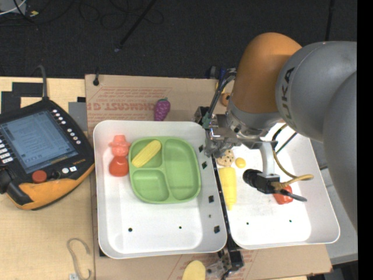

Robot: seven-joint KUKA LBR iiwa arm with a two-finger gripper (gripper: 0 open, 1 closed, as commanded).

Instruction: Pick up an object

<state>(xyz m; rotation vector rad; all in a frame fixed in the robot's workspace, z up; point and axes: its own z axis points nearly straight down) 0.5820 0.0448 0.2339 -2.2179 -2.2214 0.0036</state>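
My gripper [218,146] hangs low over the back left corner of the right bin [315,226], close to the divide between the bins. Just below it lie a tan speckled cookie-like piece [226,158], a small yellow ball [240,163] and a long yellow piece [228,186] along the bin's left wall. A red piece with an orange tip [284,196] lies toward the middle right of that bin. The arm's body hides what is directly beneath the wrist.
The left bin [151,232] holds a green divided plate [175,182] with a yellow corn cob [145,153] in one compartment, and a red-pink toy [119,156] beside it. Purple grapes [162,108] and a yellow lemon [194,269] lie outside. A control pendant [41,150] sits left.
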